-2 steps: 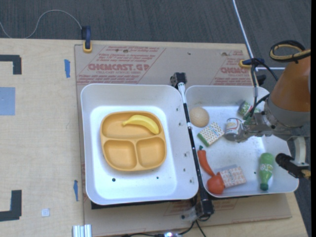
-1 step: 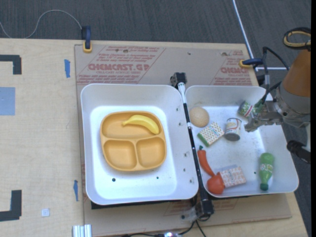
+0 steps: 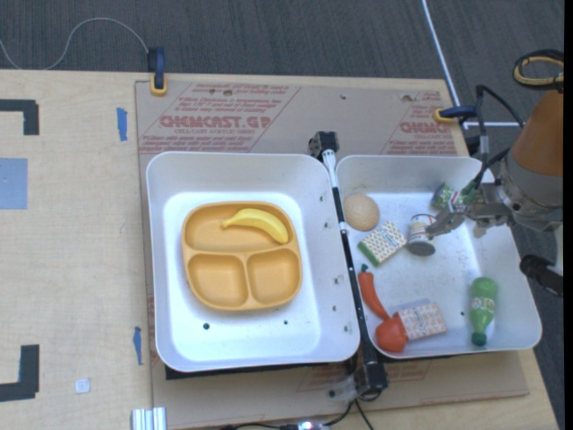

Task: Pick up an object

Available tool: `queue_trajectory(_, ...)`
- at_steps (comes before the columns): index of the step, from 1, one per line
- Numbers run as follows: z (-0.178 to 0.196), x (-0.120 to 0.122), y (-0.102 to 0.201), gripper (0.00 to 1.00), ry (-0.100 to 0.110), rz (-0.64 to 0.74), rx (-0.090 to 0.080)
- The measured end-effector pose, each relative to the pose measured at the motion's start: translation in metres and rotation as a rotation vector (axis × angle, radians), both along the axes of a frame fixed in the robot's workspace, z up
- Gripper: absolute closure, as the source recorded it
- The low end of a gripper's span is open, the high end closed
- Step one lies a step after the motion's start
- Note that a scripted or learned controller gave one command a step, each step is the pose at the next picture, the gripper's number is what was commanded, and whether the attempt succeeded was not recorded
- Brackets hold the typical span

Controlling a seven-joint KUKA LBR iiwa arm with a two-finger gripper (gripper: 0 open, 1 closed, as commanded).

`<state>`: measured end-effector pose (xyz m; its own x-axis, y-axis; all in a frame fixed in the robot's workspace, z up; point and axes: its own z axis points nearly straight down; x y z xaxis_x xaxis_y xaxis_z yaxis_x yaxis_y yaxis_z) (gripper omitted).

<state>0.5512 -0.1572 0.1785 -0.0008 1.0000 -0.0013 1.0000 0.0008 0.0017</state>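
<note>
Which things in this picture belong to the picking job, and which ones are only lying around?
Belong to the job:
gripper, low in the right bin
small can at the gripper
egg
patterned box
carrot
green bottle

Just lying about:
yellow tray in the left bin
banana on it
blue clamp

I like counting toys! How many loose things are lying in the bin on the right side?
6: an egg at the upper left, a patterned block, a small can mid-bin, a carrot and packet at the bottom, a green bottle lower right. The arm may hide more.
</note>
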Motion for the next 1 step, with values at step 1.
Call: queue_trajectory(1, -0.083, -0.004, 0.0256, 0.0, 0.0, 0.0, 0.0)
